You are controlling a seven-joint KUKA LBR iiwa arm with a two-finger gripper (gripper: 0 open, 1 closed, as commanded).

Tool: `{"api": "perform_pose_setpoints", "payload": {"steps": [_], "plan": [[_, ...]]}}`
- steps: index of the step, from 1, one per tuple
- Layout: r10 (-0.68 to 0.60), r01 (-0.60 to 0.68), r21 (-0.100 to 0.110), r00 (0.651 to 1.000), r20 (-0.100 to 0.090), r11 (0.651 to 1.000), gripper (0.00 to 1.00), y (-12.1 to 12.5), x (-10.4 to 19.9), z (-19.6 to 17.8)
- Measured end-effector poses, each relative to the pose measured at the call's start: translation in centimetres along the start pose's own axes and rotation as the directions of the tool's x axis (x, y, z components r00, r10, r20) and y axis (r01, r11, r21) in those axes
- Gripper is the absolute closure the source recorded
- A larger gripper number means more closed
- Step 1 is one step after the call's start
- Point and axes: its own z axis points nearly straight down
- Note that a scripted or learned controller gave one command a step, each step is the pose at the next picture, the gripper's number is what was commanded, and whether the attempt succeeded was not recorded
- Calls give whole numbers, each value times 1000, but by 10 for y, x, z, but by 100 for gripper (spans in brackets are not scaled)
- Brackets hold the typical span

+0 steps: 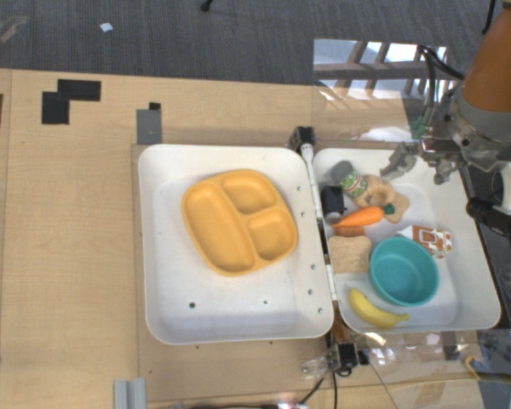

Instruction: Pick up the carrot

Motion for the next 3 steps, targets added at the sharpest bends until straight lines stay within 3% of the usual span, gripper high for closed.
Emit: {"api": "perform_pose_setpoints", "payload": {"steps": [1,2,3], "plan": [[72,-72,15,997,-2,997,0,-17,-8,127],[202,-202,-2,979,-1,979,0,-3,0,168],[470,-470,-2,883,-2,883,0,2,-17,189]]}}
